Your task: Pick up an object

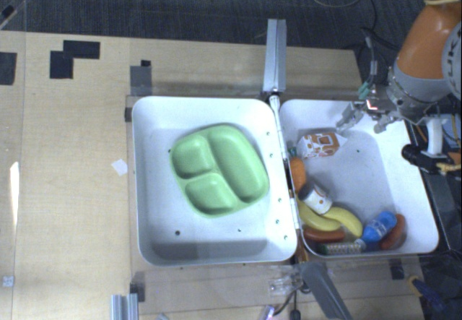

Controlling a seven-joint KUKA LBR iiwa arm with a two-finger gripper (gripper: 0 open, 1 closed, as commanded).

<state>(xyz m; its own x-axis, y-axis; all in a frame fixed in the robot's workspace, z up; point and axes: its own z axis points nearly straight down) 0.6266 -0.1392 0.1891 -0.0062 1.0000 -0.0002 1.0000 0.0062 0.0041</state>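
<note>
Camera view shows the gripper (367, 113) spread open, grasping nothing, above the right bin (404, 188), near the carton (319, 144), which is probably light and crushable, best pinched across its flat sides.

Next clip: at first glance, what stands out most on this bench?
The green divided plate lies alone in the left bin. In the right bin, a banana and small items crowd the near-left corner. The hand hovers over that bin's far edge, beside an orange-and-white packet.
</note>
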